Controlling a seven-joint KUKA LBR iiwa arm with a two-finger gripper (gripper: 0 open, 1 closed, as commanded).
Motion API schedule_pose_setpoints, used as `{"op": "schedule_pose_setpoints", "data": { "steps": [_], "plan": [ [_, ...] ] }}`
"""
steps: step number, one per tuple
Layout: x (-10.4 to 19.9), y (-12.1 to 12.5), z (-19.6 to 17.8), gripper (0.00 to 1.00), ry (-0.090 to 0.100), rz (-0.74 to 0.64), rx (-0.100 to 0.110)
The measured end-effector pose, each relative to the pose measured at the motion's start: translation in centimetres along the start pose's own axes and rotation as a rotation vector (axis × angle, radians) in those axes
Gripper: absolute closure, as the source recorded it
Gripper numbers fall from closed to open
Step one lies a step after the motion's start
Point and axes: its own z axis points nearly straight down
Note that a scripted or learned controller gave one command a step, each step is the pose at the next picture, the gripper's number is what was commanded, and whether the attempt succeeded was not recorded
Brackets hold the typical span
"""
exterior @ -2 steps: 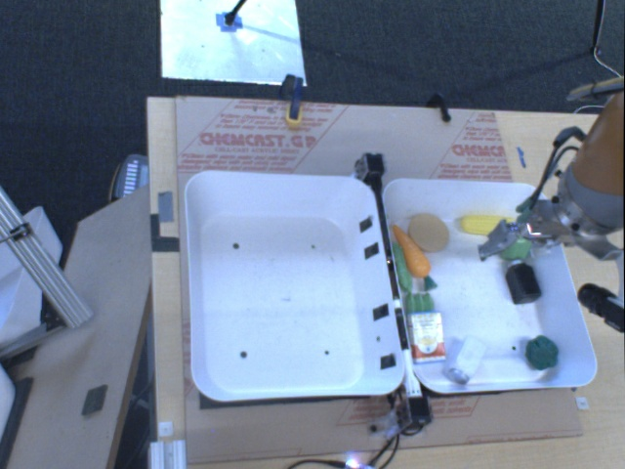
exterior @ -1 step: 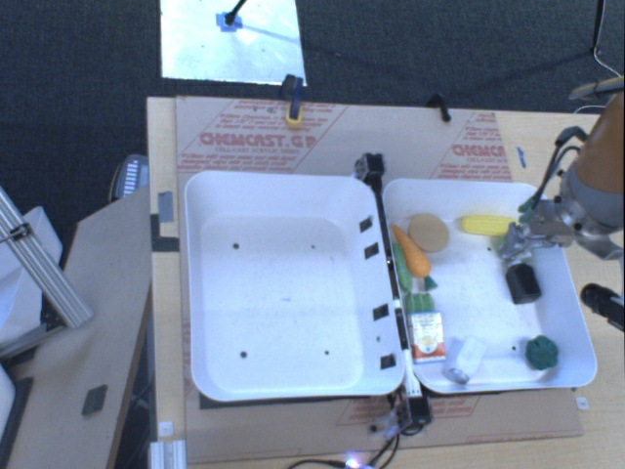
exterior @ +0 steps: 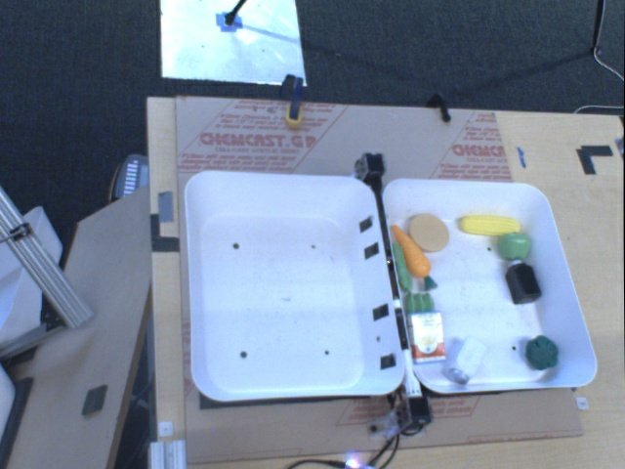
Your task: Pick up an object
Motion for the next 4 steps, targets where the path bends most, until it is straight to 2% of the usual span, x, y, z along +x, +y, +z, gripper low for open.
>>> {"op": "schedule_pose_setpoints", "data": {
  "steps": [1, 2, 3, 4],
  "plan": [
    [0.5, -4.6, -2.8, 1.00, 0.004, 0.001, 0.014],
    [-0.9, 2.9, 7.6, 1.00, 0.005, 0.004, 0.023],
    [4.4, 3.2, -3.0, 1.00, 0.004, -0.004, 0.006],
    [9.3, -0.6, 7.2, 1.00, 0.008, -0.003, 0.029]
  ]
}}
